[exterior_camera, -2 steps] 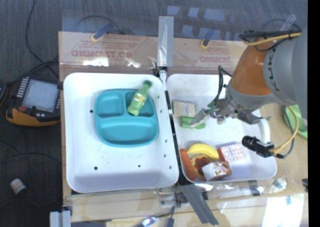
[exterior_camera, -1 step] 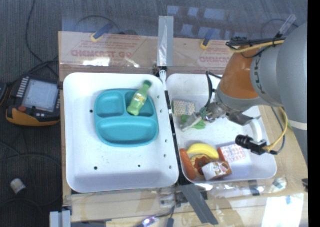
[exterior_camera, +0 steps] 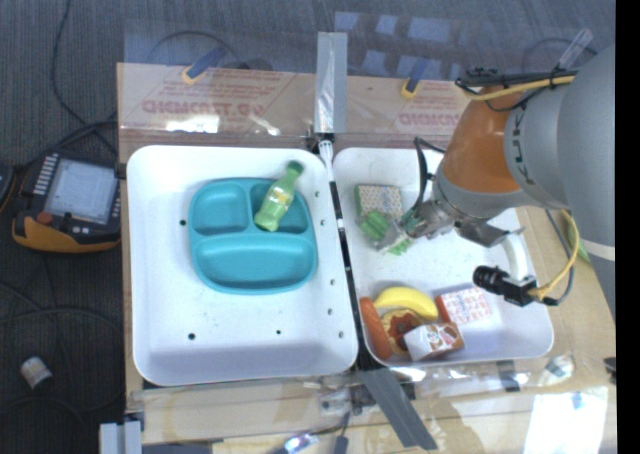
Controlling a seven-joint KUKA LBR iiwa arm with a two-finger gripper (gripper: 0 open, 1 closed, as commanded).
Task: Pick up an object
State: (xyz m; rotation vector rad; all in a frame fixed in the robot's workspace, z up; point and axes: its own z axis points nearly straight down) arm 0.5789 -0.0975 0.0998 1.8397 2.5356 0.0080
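Note:
In the right bin (exterior_camera: 530, 337), my gripper (exterior_camera: 418, 221) hangs low below the orange wrist band, right beside a green packet (exterior_camera: 380, 228). Just above that lies a grey-green patterned pouch (exterior_camera: 378, 199). At the bin's front lie a yellow banana (exterior_camera: 404, 299), a red sausage-like piece (exterior_camera: 372, 327), a small red and white carton (exterior_camera: 433, 340) and a pink and white box (exterior_camera: 466, 306). The left bin (exterior_camera: 160, 342) holds a teal divided plate (exterior_camera: 215, 267) with a small green bottle (exterior_camera: 278, 197) lying across its upper compartments.
A black cable connector (exterior_camera: 502, 283) hangs off the arm over the right bin's right side. A metal divider strip (exterior_camera: 330, 92) runs between the bins at the back. A handheld pendant (exterior_camera: 68, 202) lies on the floor at the left.

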